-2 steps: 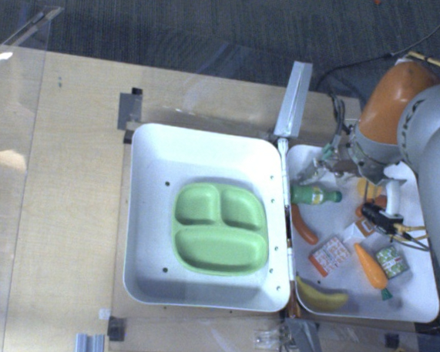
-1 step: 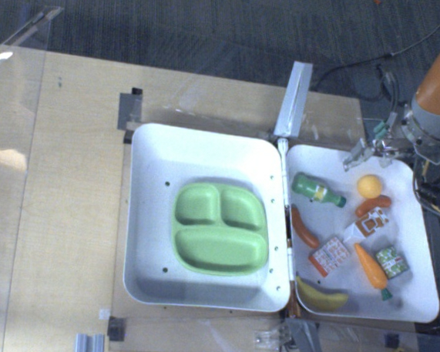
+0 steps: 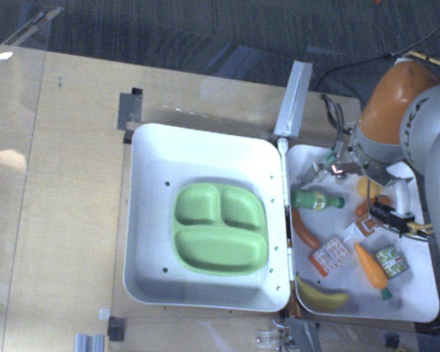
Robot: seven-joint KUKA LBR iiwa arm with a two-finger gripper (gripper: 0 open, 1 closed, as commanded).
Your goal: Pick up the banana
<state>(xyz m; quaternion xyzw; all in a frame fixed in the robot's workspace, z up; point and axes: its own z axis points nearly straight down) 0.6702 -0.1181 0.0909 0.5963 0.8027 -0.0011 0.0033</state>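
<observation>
Pale wooden bench point(image 3: 56, 194) under dark ribbed carpet carries two glossy white bins, and in the left bin point(image 3: 152, 157) I see a smooth green tray point(image 3: 221, 227) with three rounded compartments. From the tray, the curved yellow banana point(image 3: 321, 296) lies off to the right in the right bin's point(image 3: 424, 307) near corner, just below a tapered orange carrot point(image 3: 371, 266), a slim green bottle point(image 3: 317, 200) and a small printed packet point(image 3: 331, 254). I see the gripper point(image 3: 337, 166) at that bin's far edge above the bottle, but whether it is spread or pinched I cannot tell.

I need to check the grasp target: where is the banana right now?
The banana lies in the right bin, at its near left corner, just below the small red-and-white packet.
</observation>
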